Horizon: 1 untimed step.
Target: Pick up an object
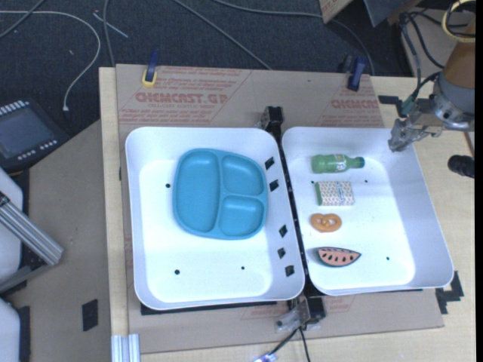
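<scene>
1. The gripper (400, 139) hangs over the far right corner of the right bin (411, 225). Nothing is between its fingers. Whether they are spread or closed, I cannot tell at this size.
2. Four small things lie in a line along the left side of that bin, well apart from the gripper: a green bottle (337, 163) nearest the far edge, then a patterned block (334, 193), a pretzel (326, 222), and a watermelon slice (338, 257) nearest the near edge.
3. The left bin (151, 225) holds a blue divided plate (220, 193) in its middle.
4. Handling, as a guess: all four look like light toy food, probably stiff plastic or foam. The bottle lies on its side and may roll, so pinch it across its body at mid-length. The block has flat sides and looks the surest grasp.
5. The pretzel and the slice lie flat and low, so the fingers would have to come right down to the bin floor and close across the narrow width.
6. No pick has begun; the arm must first cross to the bin's left side.
</scene>
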Available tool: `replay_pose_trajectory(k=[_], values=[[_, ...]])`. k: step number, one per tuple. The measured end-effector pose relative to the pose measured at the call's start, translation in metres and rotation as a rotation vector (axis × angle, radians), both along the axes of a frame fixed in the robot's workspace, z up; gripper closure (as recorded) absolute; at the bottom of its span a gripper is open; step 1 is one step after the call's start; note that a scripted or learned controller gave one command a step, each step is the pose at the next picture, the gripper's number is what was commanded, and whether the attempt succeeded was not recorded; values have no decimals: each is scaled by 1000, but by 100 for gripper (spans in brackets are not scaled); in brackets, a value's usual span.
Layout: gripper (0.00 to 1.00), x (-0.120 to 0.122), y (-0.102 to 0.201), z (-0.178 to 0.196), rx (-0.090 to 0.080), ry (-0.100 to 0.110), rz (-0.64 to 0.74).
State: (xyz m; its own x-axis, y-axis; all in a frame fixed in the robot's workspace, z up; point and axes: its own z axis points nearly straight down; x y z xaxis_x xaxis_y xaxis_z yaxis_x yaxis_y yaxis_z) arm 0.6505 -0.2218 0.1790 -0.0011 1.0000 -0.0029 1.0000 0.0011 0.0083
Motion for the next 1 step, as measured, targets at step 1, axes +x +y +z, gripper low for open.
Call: replay_pose_trajectory(k=[1], values=[[100, 1, 0, 51, 1, 1, 0]])
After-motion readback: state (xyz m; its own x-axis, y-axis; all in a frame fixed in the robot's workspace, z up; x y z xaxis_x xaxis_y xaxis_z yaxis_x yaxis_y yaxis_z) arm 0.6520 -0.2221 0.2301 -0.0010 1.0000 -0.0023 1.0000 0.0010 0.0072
